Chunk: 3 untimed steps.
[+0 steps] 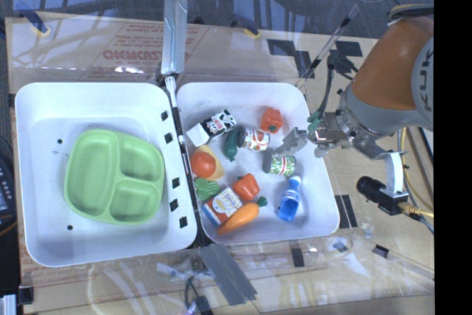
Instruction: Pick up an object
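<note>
The right bin holds several toy foods. Among them are a black-and-white milk carton, a red pepper, a dark green vegetable, a red-and-white can and a green-and-white can. Nearer the front lie a blue bottle, a carrot and an orange pepper. My gripper hangs over the bin's right side, just above the green-and-white can and right of the red-and-white can. Nothing shows in its grasp.
The left bin holds a green divided plate. An orange round fruit, a leafy green piece and a labelled box crowd the right bin's left wall. A metal divider stands behind the bins.
</note>
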Available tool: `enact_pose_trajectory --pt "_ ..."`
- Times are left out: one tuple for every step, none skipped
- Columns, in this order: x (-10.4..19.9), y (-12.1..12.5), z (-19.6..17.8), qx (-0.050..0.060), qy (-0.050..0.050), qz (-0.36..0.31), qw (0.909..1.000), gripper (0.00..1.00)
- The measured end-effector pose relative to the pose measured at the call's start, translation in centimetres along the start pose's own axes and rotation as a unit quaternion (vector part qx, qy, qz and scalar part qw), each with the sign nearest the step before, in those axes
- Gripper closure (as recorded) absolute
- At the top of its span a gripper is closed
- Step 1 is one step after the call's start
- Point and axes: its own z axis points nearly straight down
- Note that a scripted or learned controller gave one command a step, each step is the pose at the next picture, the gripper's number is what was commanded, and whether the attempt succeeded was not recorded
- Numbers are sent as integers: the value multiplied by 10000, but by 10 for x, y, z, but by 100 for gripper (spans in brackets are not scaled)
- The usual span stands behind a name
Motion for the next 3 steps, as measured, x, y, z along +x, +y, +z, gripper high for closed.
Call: enact_pose_trajectory --pt "-31 66 114 18 3 593 9982 0" --pt "-27 149 160 -6 1 463 9989 0" --pt "-26 150 149 0 -1 423 9991 100"
